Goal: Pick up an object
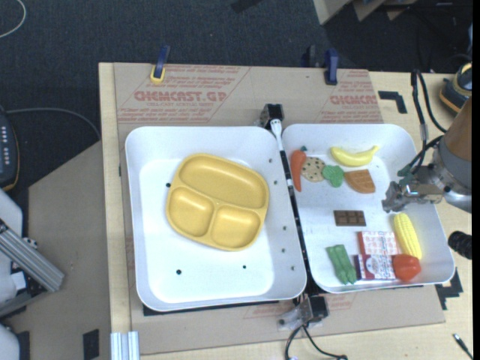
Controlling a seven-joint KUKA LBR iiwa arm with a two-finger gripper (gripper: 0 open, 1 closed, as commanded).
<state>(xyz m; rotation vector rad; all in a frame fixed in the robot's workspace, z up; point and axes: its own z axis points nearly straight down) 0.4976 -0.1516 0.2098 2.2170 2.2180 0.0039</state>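
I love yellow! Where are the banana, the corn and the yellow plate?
banana point(354, 155): camera view, middle of its curve.
corn point(407, 235): camera view, middle of the cob.
yellow plate point(218, 172): camera view, its big top compartment.

A single fixed camera looks down at a slant from above the bench point(225, 88), taking in both bins.

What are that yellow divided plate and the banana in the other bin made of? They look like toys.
The yellow divided plate looks like moulded plastic: one even colour, rounded compartment walls, a soft sheen. The banana seems to be toy plastic too, smooth and uniformly yellow, though rubber or foam can't be ruled out from this view.
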